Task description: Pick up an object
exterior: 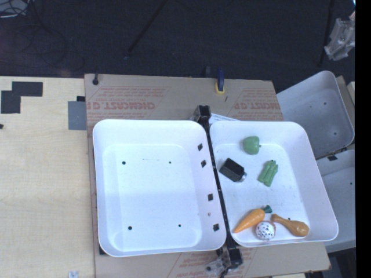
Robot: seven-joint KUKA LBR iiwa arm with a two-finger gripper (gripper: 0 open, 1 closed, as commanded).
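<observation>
Since the task names no particular object, every item in the right bin (316,172) is a candidate. The left bin (104,155) is beside it, sharing the middle divider.

Contents of the right bin:
- Green pepper-shaped toy (251,145) toward the far side, standing apart from the rest. Looks like light moulded plastic, rounded, probably slick; fingers may skate off unless they close across its widest part.
- Small black block (232,169) near the divider wall. Flat faces, likely rigid; judged the safest grasp, pinched across its short side, though its nearness to the wall leaves less room for one finger.
- Ribbed green piece (268,173), elongated, just right of the black block but not touching. Ridges should give grip; take it across the narrow width at mid-length.
- Toy carrot (250,219), tapered, lying at a slant near the front edge. Best taken at the thicker end.
- White speckled ball (265,231) touching or nearly touching the carrot's thick end; will roll if nudged.
- Orange gourd-like toy (291,225) just right of the ball.

The front three are crowded, so a grasp there risks bumping neighbours. All appear light and not fragile.

State of the gripper's fingers: cannot tell from this view.
</observation>
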